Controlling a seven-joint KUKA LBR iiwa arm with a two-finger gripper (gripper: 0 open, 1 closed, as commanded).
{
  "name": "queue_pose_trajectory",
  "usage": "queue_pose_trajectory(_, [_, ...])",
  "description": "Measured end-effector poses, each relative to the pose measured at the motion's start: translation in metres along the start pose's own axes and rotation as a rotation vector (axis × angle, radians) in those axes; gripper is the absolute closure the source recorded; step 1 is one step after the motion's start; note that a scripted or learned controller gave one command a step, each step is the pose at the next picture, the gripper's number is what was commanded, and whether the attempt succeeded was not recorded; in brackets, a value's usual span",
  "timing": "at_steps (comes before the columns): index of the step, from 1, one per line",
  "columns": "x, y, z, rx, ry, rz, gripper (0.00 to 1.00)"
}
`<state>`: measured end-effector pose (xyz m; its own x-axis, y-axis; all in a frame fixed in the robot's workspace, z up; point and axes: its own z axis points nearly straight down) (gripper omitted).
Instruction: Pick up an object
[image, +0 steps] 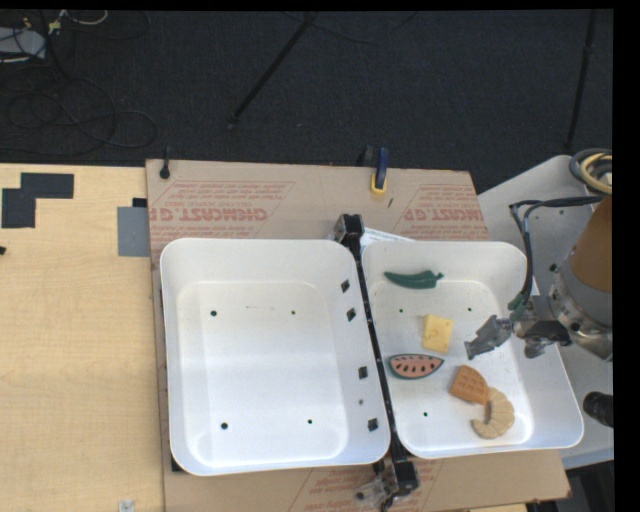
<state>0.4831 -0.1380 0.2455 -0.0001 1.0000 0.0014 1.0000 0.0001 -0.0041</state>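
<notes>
Currently two white bins sit side by side: the left bin (190, 300) and the right bin (550, 420). The arm (600, 255) reaches in from the right, its gripper (490, 336) over the right bin beside the cheese wedge (437, 332); I cannot tell its jaw state. Nearer lie the bread pieces (482, 400) and watermelon slice (415, 365); farther, the green pepper (414, 279).

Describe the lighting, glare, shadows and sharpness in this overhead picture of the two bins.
Camera view: even, soft lighting; the white bins look bright but keep their detail, with no hard glare. Shadows are faint, a soft one beside the yellow block. The floor behind stays dark. The gripper is slightly soft; the watermelon slice and green pepper are reasonably sharp.
</notes>
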Motion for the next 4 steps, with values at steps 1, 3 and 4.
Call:
queue_pose_trajectory(1, [0.039,-0.005,0.146,-0.007,-0.001,-0.001,0.00])
queue_pose_trajectory(3, [-0.003,0.090,0.158,-0.005,-0.001,-0.003,0.00])
queue_pose_trajectory(4, [-0.005,0.088,0.148,0.000,0.000,0.001,1.00])
